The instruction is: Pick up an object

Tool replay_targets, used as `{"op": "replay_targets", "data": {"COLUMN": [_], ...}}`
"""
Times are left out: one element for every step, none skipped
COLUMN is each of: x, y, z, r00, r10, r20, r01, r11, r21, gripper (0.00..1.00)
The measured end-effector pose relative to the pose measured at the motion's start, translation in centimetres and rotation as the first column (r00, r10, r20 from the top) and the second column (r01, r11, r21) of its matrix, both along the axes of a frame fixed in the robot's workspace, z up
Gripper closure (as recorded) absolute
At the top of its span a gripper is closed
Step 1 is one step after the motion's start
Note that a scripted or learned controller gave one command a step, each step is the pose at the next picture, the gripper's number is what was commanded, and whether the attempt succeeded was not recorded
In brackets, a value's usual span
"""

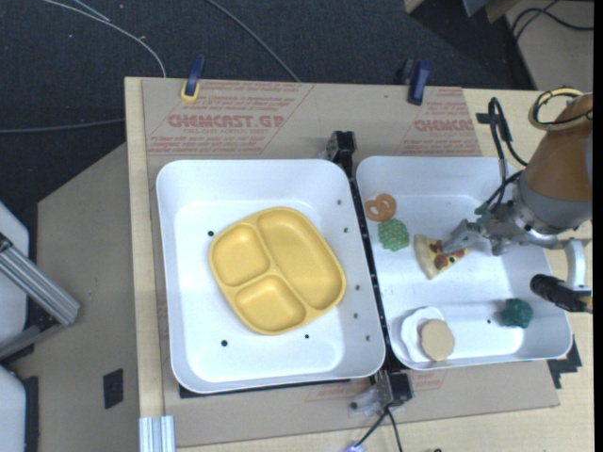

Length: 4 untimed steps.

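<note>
In the left bin [188, 281] lies a yellow divided tray [276, 269] with three compartments, set at an angle. The right bin [415, 179] holds a pretzel [382, 206] near its upper left, a green broccoli-like piece [394, 235] just below it, a pizza slice [436, 255] at centre, a dark green object [515, 314] toward the lower right, and a tan round item on a white disc [431, 335] at the lower left. The gripper [459, 244] sits low over the right bin, its tip just beside the pizza slice; contact cannot be confirmed, and whether it is wide, narrow or holding anything cannot be told. Both bins rest on a printed cardboard sheet [245, 116] held by clamps [193, 80], over dark carpet [75, 83] with loose cables. The arm [561, 172] is cut off at the right edge, and its wrist hides part of the right bin.
</note>
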<state>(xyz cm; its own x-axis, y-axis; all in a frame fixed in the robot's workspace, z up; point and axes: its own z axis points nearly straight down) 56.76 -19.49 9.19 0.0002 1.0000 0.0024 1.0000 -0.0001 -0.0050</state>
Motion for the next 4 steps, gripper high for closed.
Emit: {"op": "replay_targets", "data": {"x": [0.1, 0.7, 0.8, -0.3], "y": [0.0, 0.1, 0.1, 5.1], "z": [1.4, 7.8, 11.4, 11.4], "r00": [1.000, 1.000, 1.000, 1.000], "r10": [0.000, 0.002, 0.001, 0.005], "r20": [0.006, 0.014, 0.012, 0.003], "r01": [0.000, -0.002, -0.001, -0.005], "r11": [1.000, 1.000, 1.000, 1.000], "r21": [-0.002, -0.006, -0.006, 0.000], "gripper": [1.00, 1.00, 1.00, 1.00]}}
